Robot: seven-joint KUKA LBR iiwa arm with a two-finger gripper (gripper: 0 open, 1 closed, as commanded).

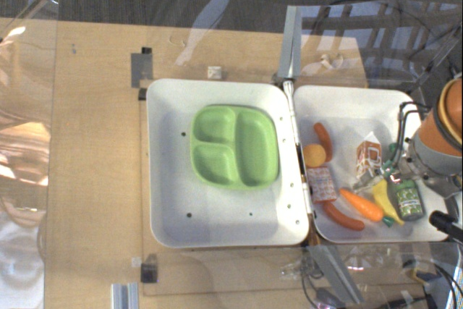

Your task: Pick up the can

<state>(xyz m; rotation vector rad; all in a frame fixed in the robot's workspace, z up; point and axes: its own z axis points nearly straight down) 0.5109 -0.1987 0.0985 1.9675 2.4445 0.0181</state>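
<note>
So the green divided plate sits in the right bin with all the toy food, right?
Not quite. The camera view shows the green divided plate lying in the left bin, by itself. The toy food is in the right bin.

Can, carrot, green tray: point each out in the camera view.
Can (408, 200): camera view, point on its green label, right bin's lower right.
Carrot (362, 205): camera view, point on its orange middle.
Green tray (235, 146): camera view, point on the ridge between its compartments, left bin.
</note>
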